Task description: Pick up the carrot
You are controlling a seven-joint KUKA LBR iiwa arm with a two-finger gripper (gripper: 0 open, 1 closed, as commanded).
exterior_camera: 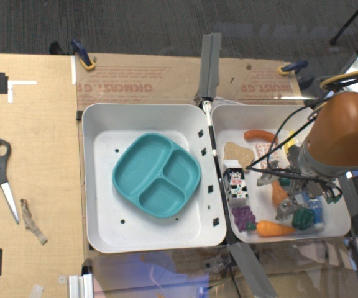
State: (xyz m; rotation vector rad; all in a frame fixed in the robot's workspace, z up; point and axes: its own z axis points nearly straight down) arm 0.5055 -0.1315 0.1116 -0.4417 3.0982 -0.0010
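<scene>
— Carrot (275,229) is the orange thing lying along the near wall of the right bin (328,233), isn't it? Just beside the purple grapes (243,216)

— That's how I read it. It lies flat, its fat end close to the grapes and its thin end toward a green block (303,218). Another orange-red piece (260,135) sits well beyond the grapes, toward the far wall, and it looks more like a pepper or sausage to me

— And the gripper (289,207)?

— Low in the bin, above and just past the carrot's thin end, on the side away from the grapes. Cables and the wrist cover much of it, so I cannot tell whether it's spread or closed. I see nothing between the fingers, so I wouldn't call the carrot held

— How would it handle, do you reckon?

— Looks like a toy: light, stiff, smooth plastic, probably slippery, and tapered, so a pinch near the tip could squirt it out. I'd take it across the thick middle, jaws square to its length

— Any trouble there?

— The wall is touching or nearly touching it on the near side, and the grapes and green block crowd both ends, so there's little room for a finger

— The teal plate (157,175)?

— Far from the grapes, in the left bin (98,185), out of the way
</scene>
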